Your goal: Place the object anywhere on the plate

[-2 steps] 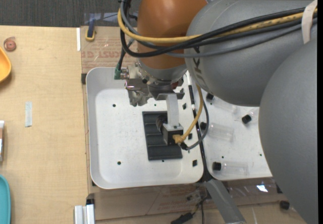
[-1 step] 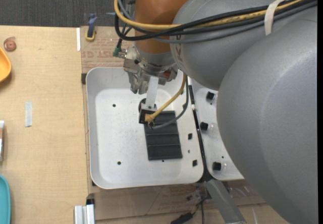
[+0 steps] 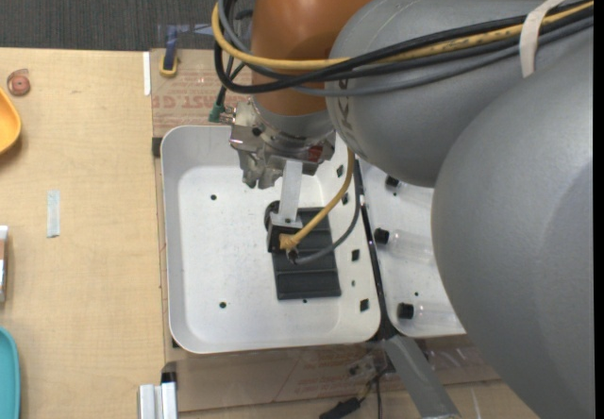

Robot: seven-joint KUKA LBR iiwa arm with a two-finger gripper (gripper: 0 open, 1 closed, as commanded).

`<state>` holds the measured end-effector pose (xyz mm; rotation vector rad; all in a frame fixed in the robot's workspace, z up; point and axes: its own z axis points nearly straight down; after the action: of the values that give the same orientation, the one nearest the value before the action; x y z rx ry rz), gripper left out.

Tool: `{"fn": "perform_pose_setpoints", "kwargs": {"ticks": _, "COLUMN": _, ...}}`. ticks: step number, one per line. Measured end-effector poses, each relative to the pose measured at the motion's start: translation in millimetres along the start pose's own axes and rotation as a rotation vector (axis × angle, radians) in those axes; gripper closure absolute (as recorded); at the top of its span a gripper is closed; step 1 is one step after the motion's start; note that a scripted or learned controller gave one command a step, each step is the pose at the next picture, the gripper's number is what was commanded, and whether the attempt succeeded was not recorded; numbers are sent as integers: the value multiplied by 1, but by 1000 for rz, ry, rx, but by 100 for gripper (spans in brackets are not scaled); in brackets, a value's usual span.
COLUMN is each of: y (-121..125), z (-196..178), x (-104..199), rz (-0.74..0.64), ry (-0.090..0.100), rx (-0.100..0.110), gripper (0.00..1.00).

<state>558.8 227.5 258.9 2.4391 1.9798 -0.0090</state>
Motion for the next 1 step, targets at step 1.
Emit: {"fn": "perform_pose_setpoints", "kwargs": {"ticks": 1, "y": 99, "z": 67, "x": 19, "rz": -68, "ry": 1, "rx": -1, "gripper": 100}}
